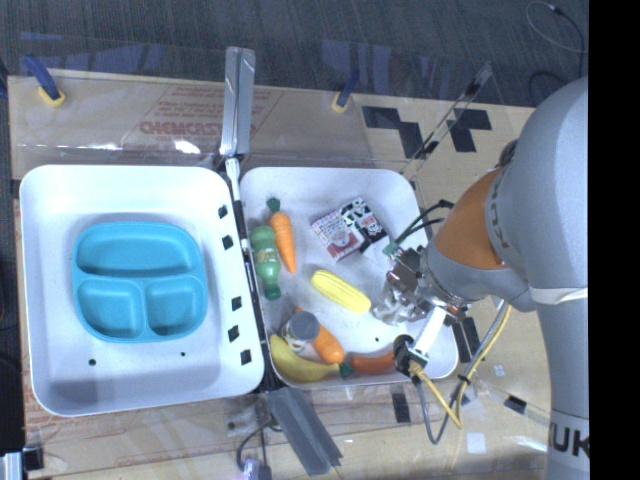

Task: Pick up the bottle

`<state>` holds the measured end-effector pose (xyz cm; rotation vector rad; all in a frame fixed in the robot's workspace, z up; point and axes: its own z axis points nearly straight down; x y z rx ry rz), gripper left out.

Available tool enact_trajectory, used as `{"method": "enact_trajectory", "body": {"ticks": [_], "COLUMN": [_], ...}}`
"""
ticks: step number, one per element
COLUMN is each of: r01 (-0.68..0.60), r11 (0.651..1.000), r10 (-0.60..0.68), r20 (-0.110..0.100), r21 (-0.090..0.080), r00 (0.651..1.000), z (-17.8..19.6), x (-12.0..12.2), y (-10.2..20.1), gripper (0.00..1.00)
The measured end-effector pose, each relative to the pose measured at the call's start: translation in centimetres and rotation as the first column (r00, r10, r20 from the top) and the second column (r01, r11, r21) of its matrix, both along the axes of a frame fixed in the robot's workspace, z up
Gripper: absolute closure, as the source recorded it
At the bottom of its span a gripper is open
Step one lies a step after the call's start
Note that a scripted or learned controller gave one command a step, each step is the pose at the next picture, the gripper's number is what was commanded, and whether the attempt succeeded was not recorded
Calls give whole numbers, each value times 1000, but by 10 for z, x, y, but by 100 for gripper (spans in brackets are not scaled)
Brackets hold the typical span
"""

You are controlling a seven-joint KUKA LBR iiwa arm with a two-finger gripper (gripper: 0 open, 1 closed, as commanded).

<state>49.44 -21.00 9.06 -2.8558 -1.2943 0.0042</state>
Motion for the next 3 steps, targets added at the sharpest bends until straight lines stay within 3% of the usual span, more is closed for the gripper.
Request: {"method": "enact_trajectory", "body": {"ticks": [1,2,3], "r01": [66,398,397], "r11": [998,917,918], "r10": [-66,-398,-397], "r20": [1,22,16], "r21": [-2,0,-1], "r00": [998,917,918], "z": [106,21,18], "x": [56,38,36], "y": [27,87,88], "gripper": [100,100,0]}}
